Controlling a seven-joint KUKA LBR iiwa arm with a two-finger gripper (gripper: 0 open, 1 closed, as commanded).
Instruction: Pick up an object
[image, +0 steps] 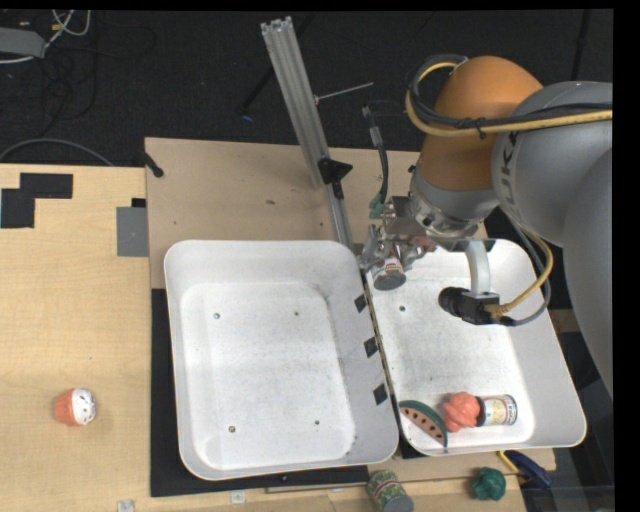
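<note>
We locate the candidate objects in the near corner of the right-hand shallow white plastic bin (520, 300). A soft, lumpy pink-orange object (461, 410) lies there, touching a small cylindrical jar with a yellow label and dark cap (497, 411) on its right. Just to the left, a flat green-and-red wedge resembling a watermelon slice (424, 423) rests against the bin's near-left rim. All three crowd the front wall, leaving little room on that side; the speckled bin floor behind them is open up to the gripper.

The two-finger gripper (388, 268) hangs over the far-left part of the same bin, close to the dividing edge between the bins and well apart from the three objects. We cannot tell from this view how its claw stands. Above it we see the orange band (480, 100) and the grey arm casing (565, 180). A black cable fitting with a yellow lead (475, 304) hangs beside the wrist.

The left-hand white bin (190, 265) has rounded corners and a speckled floor with small holes. Black clips (371, 347) line the seam between bins. A ribbed aluminium rail (300, 100) slants away behind the bins.

On the wooden bench, a small orange-and-white ball (74, 407) sits far left. A patterned green cylinder (386, 490) and a fuzzy green lump (489, 484) lie just past the near rims.
</note>
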